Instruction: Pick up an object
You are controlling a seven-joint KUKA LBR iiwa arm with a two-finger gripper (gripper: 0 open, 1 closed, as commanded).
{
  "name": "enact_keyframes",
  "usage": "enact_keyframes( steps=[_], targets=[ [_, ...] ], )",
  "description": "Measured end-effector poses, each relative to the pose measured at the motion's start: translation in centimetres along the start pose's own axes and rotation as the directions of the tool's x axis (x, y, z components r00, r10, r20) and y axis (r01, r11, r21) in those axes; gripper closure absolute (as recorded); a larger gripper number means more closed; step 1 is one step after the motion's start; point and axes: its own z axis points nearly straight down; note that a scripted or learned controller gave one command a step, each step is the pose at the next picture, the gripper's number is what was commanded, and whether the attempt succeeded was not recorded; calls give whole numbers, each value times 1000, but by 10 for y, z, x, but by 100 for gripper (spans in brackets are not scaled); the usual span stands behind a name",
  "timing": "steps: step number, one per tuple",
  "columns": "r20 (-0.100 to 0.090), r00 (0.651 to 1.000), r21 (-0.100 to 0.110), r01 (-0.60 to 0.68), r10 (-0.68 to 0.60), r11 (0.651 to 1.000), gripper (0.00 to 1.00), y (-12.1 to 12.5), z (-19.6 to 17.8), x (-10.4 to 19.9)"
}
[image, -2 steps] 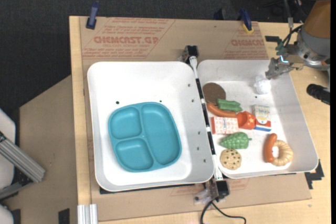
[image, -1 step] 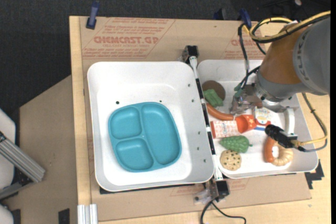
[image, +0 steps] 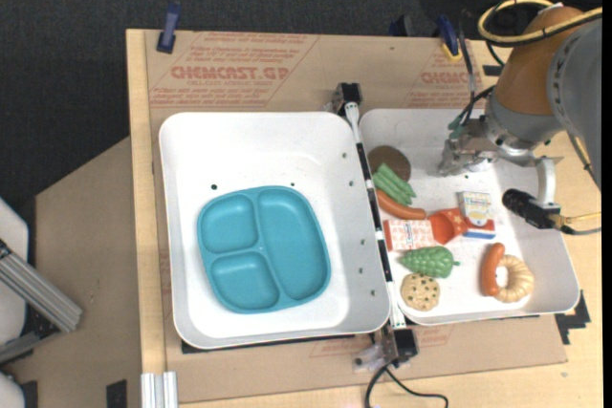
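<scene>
A blue tray (image: 263,246) is seen in the left bin (image: 191,158). Toy foods, like a cookie (image: 420,291) and donut (image: 516,279), are laid in the right bin (image: 564,287). The gripper (image: 466,154) is held above that bin's far end; its grip cannot be told.

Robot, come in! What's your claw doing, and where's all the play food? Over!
Gripper low over right bin, far end. Nothing seen held. Toy food bunched just below it; teal tray in left bin.

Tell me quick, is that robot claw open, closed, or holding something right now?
Gripper: cannot be told whether open or closed; it sits over the back of the right bin, with no item visible in it.
</scene>
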Motion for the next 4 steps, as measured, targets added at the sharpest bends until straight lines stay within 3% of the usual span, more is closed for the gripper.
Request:
enact_keyframes(
  steps=[1,2,3,4],
  targets=[
    [-2,1000,14,-11,11,1000,0,-100,0,-70],
    [1,1000,-5,3,-3,1000,0,-52,-79,-55],
    [-3,1000,-4,7,-7,1000,0,-61,-160,15],
    [-9,1000,24,-4,4,1000,0,-138,-33,16]
  ],
)
